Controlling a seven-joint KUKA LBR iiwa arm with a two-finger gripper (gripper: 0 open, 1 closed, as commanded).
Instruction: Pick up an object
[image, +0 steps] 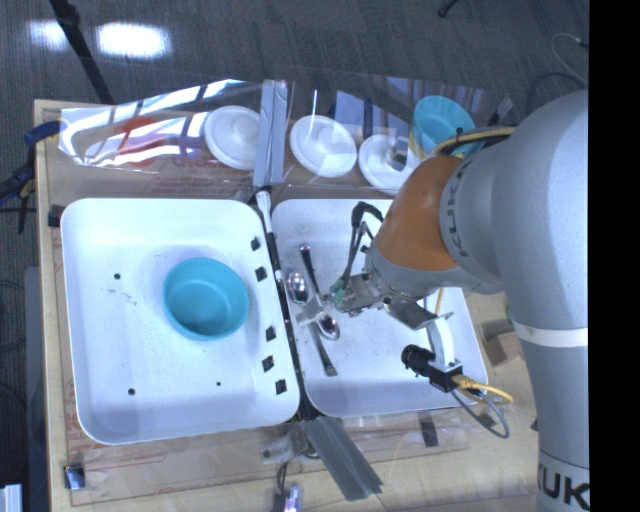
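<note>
In the right bin (390, 400), metal cutlery lies near the left wall: one spoon (297, 286) with its handle pointing to the back, and a second piece (326, 345) with its handle pointing to the front. My gripper (336, 300) is low over this cutlery, between the two pieces, with the orange-banded wrist just to its right. Whether it touches or holds either piece is hidden by its own body. A blue bowl (206, 297) sits upright in the middle of the left bin (100, 350).
White round lids (232, 135) (322, 146) and a blue cup (440, 120) stand behind the bins. A black cable plug (425, 362) hangs from the arm over the right bin's front. The divider between the bins (275, 310) carries black clips.
</note>
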